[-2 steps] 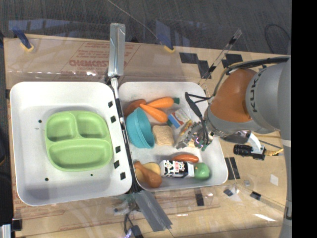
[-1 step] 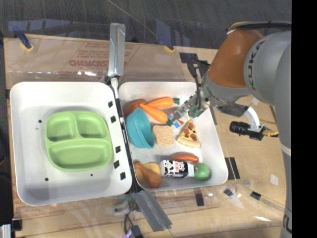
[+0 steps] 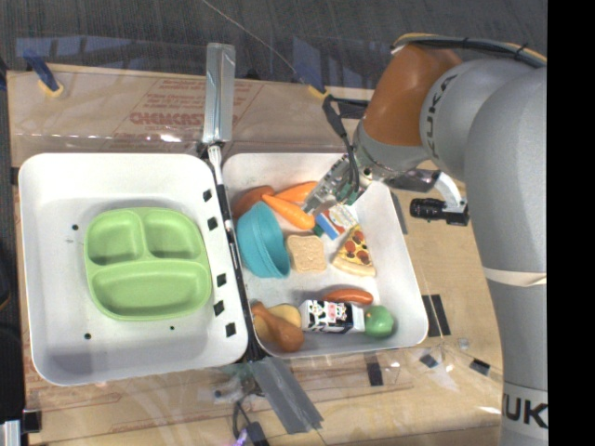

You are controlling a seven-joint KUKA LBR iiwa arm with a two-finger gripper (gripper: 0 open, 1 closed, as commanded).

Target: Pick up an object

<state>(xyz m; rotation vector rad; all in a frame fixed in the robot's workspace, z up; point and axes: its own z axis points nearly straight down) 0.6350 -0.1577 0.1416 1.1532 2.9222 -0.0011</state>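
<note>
Orange carrot (image 3: 290,211) in the right bin (image 3: 402,249) is approached by the gripper (image 3: 327,196); its finger opening cannot be told. A descent and closing are judged next.

The gripper (image 3: 327,196) hangs low over the right bin (image 3: 402,249), just above an orange carrot (image 3: 290,211). Near it lie a blue bowl (image 3: 261,241) on its side, a slice of toast (image 3: 306,254) and a pizza slice (image 3: 356,252). The left bin (image 3: 46,249) holds a green divided plate (image 3: 147,263).
</note>
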